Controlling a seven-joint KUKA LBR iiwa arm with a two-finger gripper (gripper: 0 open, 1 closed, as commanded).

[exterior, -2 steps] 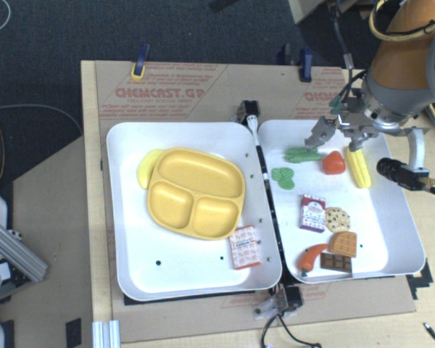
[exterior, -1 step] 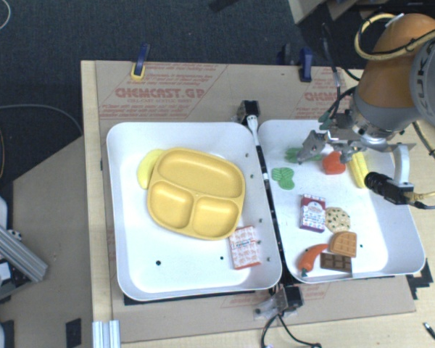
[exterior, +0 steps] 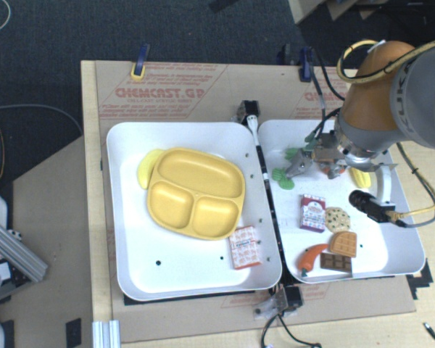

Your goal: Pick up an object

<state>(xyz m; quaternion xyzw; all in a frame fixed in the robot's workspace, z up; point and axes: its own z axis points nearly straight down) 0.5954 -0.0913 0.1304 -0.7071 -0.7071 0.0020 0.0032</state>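
My gripper (exterior: 313,162) hangs low over the back left part of the right bin (exterior: 402,256). Just to its left lies a green toy (exterior: 284,174), with a second green bit (exterior: 293,152) by the gripper's side. A yellow piece (exterior: 359,177) peeks out to the right of the gripper. Further forward in the same bin lie a red packet (exterior: 313,213), a round cookie (exterior: 337,218), a waffle (exterior: 343,243), a brown chocolate bar (exterior: 336,263) and an orange carrot-like piece (exterior: 312,256). Nothing shows held by the gripper.
The left bin (exterior: 123,194) holds a yellow divided plate (exterior: 196,193) with a yellow thing (exterior: 146,167) tucked under its back left edge. A red-and-white packet (exterior: 244,247) lies near that bin's front right corner. A black divider rail (exterior: 264,187) separates the bins.
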